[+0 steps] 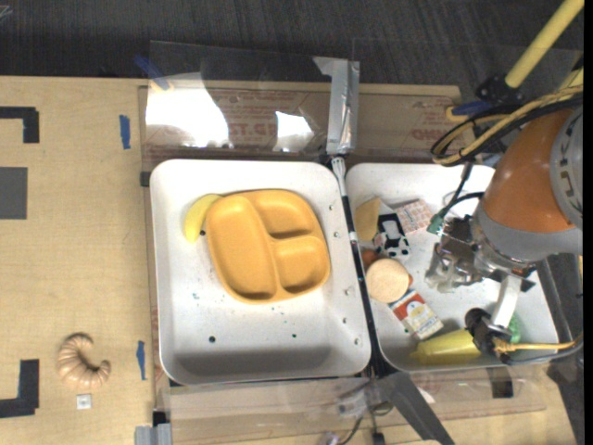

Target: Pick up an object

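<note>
Over right bin (547, 336): gripper (451, 269), state unclear; peach disc (387, 281), small carton (419, 315) close beside.

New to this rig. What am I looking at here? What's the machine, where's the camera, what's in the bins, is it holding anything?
One fixed camera looks down at a slant on a bench with two shallow white bins. The grey arm with an orange band is a KUKA iiwa robot reaching in from the right; its tool hangs over the right bin, and nothing is visibly held.

The left bin holds an orange divided tray with a yellow banana tucked against its left edge. The right bin holds small clutter: a round tan disc, a black-and-white toy, a small printed packet, and a yellow piece near the front. On the bench outside the bins, front left, lies a croissant-like toy.
</note>
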You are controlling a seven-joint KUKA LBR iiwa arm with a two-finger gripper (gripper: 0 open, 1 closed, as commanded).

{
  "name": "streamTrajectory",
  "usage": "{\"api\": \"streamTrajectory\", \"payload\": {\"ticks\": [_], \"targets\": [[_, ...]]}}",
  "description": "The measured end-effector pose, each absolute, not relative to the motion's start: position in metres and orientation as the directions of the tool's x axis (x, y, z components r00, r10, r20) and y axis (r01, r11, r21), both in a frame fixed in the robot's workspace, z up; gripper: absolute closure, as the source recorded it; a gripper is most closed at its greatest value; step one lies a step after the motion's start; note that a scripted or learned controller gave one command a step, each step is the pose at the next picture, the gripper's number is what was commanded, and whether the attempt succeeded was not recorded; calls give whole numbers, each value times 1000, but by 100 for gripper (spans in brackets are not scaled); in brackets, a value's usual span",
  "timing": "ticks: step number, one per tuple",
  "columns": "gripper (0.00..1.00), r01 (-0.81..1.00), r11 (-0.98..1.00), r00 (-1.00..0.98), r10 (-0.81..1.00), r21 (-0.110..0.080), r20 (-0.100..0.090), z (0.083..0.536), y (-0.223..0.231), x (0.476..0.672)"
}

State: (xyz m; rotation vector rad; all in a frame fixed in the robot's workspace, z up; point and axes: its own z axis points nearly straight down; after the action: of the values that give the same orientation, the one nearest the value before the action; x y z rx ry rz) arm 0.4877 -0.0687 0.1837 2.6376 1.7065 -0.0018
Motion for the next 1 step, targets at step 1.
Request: {"api": "streamTrajectory", "payload": {"ticks": [1], "targets": [[100,935,353,-353,935,4,-3,261,-90,495]]}}
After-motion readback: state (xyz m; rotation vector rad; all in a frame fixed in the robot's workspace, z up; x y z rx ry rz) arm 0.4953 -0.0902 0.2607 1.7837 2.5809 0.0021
